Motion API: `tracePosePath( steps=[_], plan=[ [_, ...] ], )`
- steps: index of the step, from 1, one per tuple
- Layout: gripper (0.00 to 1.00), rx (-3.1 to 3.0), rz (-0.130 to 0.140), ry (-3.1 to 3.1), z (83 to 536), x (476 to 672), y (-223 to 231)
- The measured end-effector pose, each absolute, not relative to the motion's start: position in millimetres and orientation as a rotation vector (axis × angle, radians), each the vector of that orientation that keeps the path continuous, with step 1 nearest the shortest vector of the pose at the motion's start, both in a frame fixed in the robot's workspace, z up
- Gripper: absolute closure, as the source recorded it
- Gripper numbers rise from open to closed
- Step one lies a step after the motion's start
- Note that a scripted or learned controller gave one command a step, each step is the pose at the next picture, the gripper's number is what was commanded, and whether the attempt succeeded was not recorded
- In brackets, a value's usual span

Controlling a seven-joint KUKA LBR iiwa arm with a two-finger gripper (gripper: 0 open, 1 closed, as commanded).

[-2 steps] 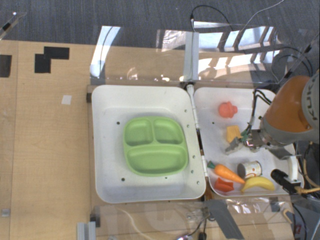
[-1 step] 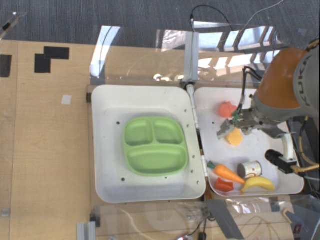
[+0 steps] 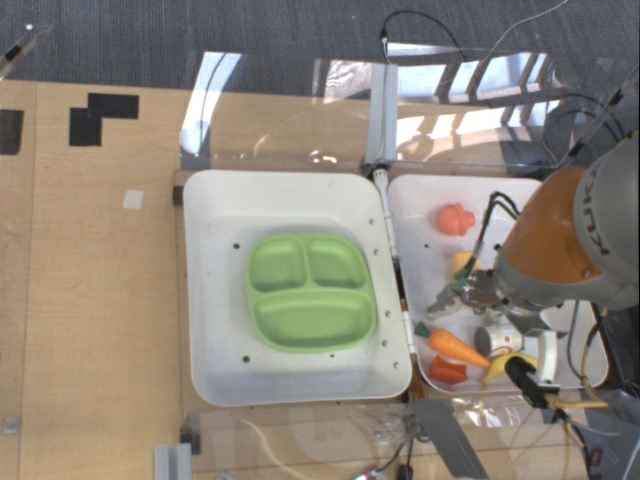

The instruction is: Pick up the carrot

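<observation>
The carrot (image 3: 456, 347) is orange with a green stub at its left end. It lies flat near the front edge of the right bin (image 3: 415, 203), pointing right. My gripper (image 3: 451, 299) hangs just behind and above it, reaching in from the right under the arm's orange band. Its metal fingers (image 3: 438, 307) stand open with nothing between them, and they are apart from the carrot.
A green three-compartment plate (image 3: 310, 290) sits in the left bin (image 3: 215, 268). The right bin also holds a pink-red piece (image 3: 456, 219) at the back, a small yellow piece (image 3: 462, 262), a red piece (image 3: 448, 372) in front of the carrot, a white cylinder (image 3: 498, 341) and a yellow item (image 3: 501, 368).
</observation>
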State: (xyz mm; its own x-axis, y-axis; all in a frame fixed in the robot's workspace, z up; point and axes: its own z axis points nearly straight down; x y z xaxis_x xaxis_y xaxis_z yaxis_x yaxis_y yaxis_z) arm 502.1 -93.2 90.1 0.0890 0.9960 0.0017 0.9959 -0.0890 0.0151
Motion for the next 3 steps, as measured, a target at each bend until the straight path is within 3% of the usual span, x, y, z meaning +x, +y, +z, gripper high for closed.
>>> tracePosePath(
  steps=[1,3],
  plan=[
    [0.00,2.445,0.023,1.946,90.4,493.5,-84.4],
    [0.00,2.180,0.022,2.241,90.4,493.1,-86.6]
  ],
)
